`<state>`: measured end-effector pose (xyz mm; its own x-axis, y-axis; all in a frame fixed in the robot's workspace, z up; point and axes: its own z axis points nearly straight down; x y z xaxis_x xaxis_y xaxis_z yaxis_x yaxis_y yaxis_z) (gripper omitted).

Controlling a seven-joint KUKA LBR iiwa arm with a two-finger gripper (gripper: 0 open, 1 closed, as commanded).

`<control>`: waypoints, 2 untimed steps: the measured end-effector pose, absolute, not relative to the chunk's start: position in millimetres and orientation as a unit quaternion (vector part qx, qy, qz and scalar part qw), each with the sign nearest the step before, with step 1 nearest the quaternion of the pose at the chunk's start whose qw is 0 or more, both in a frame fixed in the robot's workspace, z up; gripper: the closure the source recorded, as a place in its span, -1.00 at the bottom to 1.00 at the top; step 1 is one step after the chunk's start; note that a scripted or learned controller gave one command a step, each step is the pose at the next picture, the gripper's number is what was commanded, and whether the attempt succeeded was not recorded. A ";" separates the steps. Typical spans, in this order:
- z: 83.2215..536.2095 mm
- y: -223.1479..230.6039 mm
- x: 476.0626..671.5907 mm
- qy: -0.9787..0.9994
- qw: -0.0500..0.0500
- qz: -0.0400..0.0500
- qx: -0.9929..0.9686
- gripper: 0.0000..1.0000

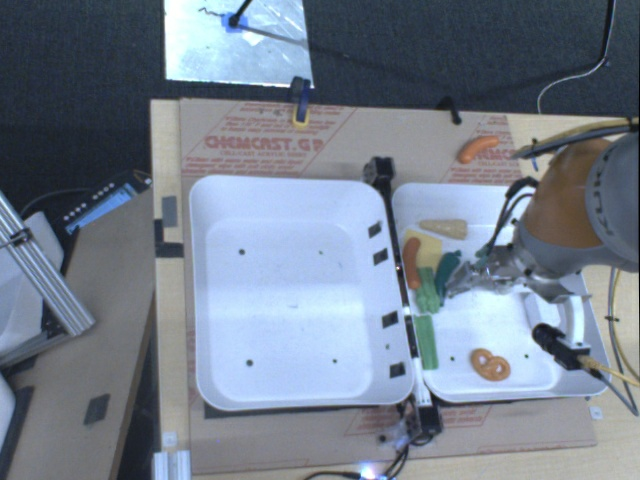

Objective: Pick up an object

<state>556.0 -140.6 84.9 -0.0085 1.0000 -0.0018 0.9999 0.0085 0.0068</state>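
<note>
The two-finger gripper (462, 276) is sitting low in the right white bin (560, 383), touching a dark green plastic piece (446, 265) beside a yellow block (428, 253). Blur is hiding its tips; whether it is clenched is unclear.

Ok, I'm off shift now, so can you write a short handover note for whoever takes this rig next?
Gripper: low in the right bin, among the toys at its left side; finger state unclear.
Things: dark green piece by the gripper, yellow block, orange-red sausage, green stick, pale wedge, pretzel, all in the right bin. Another sausage lies on the bench behind it.
Done: nothing visibly lifted.
Left: secure one object and raise it.
</note>
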 end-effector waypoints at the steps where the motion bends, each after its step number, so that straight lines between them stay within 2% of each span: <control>1: 86.2 -166.4 625.8 0.709 0.004 0.002 0.705 -1.00; 2: 85.9 -81.8 671.5 0.710 0.002 0.002 0.704 -1.00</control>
